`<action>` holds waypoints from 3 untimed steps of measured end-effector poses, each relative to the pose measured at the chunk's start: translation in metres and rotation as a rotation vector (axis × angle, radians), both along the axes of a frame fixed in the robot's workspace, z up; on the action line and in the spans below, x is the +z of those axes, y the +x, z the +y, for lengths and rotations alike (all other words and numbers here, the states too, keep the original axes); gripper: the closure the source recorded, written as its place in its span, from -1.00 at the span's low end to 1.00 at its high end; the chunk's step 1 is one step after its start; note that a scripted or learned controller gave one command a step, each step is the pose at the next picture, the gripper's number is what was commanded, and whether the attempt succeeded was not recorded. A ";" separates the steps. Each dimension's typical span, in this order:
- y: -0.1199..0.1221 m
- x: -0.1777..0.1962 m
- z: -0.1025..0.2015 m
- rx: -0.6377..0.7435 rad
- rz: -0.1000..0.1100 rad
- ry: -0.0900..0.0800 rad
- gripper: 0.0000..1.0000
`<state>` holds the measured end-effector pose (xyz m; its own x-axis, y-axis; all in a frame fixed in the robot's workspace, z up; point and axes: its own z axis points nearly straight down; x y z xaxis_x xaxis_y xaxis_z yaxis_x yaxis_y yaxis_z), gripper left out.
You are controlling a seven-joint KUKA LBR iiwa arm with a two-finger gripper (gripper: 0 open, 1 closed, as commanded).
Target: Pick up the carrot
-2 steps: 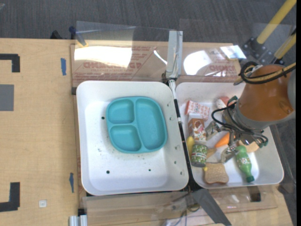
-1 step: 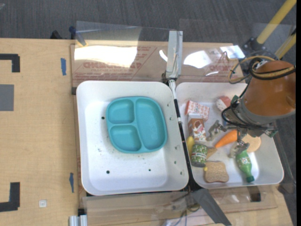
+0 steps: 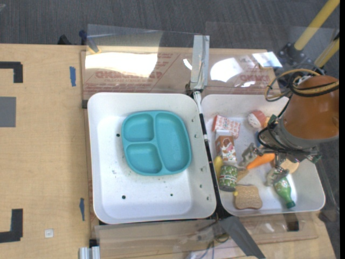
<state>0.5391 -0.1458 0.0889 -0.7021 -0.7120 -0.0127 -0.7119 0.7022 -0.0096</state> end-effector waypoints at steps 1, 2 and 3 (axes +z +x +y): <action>0.003 0.010 0.002 -0.002 -0.007 0.003 1.00; 0.025 0.139 0.003 0.131 0.003 -0.004 1.00; -0.038 0.005 -0.028 0.399 0.015 -0.001 1.00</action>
<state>0.5010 -0.1734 0.0939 -0.3709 -0.9287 -0.0031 -0.9287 0.3709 0.0023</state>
